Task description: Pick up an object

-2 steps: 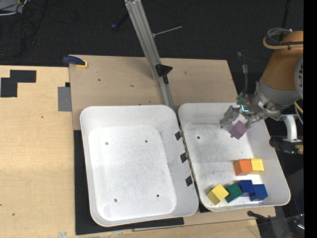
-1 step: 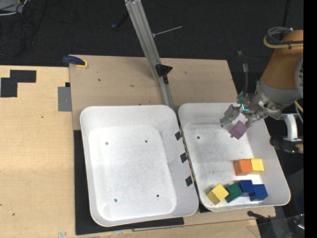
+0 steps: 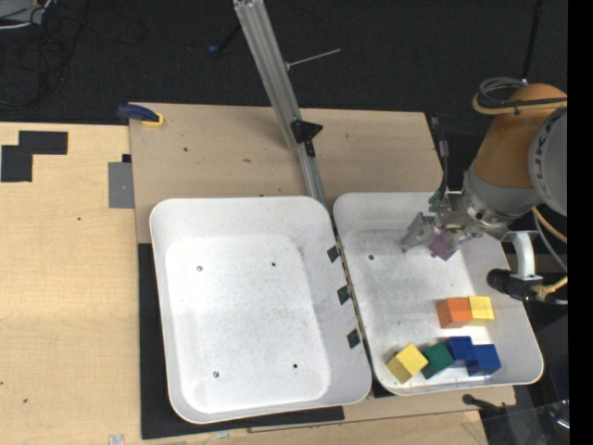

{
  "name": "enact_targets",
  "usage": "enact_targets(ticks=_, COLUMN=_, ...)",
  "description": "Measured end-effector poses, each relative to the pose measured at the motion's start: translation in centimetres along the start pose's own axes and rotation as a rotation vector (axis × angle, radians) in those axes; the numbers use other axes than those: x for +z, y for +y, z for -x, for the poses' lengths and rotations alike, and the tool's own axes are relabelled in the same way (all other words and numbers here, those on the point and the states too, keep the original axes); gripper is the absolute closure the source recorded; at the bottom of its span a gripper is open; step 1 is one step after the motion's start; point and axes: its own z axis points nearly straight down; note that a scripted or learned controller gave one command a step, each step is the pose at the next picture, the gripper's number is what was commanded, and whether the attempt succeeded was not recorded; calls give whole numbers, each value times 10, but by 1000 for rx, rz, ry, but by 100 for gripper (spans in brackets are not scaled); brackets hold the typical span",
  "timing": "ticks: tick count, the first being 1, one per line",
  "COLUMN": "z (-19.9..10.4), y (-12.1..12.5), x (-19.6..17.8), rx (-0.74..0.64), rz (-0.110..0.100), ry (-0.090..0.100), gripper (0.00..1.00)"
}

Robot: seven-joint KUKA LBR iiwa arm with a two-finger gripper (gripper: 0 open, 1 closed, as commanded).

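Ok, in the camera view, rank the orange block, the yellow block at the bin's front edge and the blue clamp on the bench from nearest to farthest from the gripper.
From the gripper:
1. Orange block, right bin, just in front of it.
2. Yellow block, right bin's front edge.
3. Blue clamp, bench's far left corner.

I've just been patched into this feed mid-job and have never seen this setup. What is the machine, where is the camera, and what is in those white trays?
You are looking down at a slant from a single fixed camera above a wooden bench. The grey machine with the orange band is a robot arm reaching in from the right; its tool hangs over the upper part of the right bin. A small purple piece shows at the tool, but I cannot tell whether it is gripped. Lower in that bin lie blocks: an orange block touching a yellow block, and nearer the front edge another yellow block, a green block and blue blocks. The left bin sits alongside.
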Motion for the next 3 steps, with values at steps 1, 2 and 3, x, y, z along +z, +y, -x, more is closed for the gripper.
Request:
enact_targets(ticks=1, z=-1, y=0, x=53, rx=1, rz=4, ry=0, gripper=0)
enact_targets(ticks=2, z=0, y=0, x=40, rx=3, rz=6, ry=-1, gripper=100)
enact_targets(ticks=3, z=9, y=1, x=-10, rx=1, rz=11, ry=-2, gripper=100)
